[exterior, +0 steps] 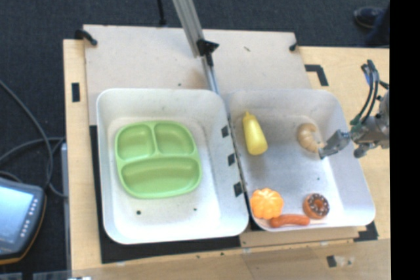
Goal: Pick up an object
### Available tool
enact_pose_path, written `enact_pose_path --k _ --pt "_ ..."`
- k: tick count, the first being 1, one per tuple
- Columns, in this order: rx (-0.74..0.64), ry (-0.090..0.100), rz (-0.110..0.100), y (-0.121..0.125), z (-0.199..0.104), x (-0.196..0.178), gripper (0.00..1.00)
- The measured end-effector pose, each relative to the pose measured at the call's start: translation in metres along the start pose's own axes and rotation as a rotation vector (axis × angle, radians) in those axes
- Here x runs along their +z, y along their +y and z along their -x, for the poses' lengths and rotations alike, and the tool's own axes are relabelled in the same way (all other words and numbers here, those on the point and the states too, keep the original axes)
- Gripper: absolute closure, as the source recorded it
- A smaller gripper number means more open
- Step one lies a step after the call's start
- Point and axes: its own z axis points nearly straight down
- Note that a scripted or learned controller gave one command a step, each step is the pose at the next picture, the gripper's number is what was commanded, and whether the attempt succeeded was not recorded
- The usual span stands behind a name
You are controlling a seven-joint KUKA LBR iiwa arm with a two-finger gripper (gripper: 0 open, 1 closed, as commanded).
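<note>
The right bin [289,108] holds five small things. A yellow squeeze bottle [254,134] lies on its side near the bin's left wall, nozzle toward the far edge. A pale beige, lumpy object [306,136] sits toward the right wall, and the gripper [330,144] reaches in over that wall with its dark tip just beside this object; whether they touch cannot be told, and nothing is seen clamped in the tool. Whether the tool is spread or closed cannot be told from this slant. Along the near edge rest an orange pumpkin-like object [266,202], a slim orange carrot [289,221] lying crosswise just beside it, and a brown ringed doughnut [316,206] near the corner.

The left bin [111,206] carries a green divided plate [158,159] with three compartments. Both bins sit on a light wooden bench [75,160] over dark carpet [39,3]; a grey metal rail [184,3] slants down to the seam between the bins. A screen device [18,216] shows at the lower left.

The middle of the right bin, between bottle, beige object and the near row, is bare white floor.
</note>
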Motion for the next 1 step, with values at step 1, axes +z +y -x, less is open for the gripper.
enact_pose_path --k 1 --pt "0.001 0.003 -0.009 -0.0010 -0.0273 0.0998 0.00"
